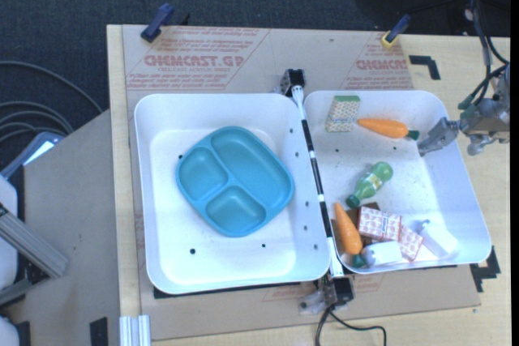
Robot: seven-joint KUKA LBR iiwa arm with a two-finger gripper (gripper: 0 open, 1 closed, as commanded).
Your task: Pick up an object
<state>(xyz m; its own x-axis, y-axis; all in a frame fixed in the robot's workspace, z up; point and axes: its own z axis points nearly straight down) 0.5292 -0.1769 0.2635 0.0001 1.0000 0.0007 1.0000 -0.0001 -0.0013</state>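
Reaching in from the right edge of the desk point(243, 53), the tool point(434, 136) sits at the right bin's point(462, 182) far right rim, its grey tip just beside the green end of a carrot. Whether it is open or closed cannot be told at this size, and nothing shows gripped in it.

2 shallow white bins lie side by side on the desk. Lying in the middle of the left bin point(154, 174) is a blue sectioned plate point(234, 179) with 3 compartments.

Several objects are scattered through the right bin. Near its far left corner lies a small box with a green and beige label point(342, 113). Just right of that box, along the far side, lies an orange carrot point(384, 127), pointing its leafy end toward the tool. Near the bin's middle lies a green bottle point(370, 183), tilted on its side. By the near left corner lies a second carrot point(348, 230), against the bin's left wall. Next to it are red and white packets point(381, 224), and a white tube point(434, 238) lies toward the near right corner.
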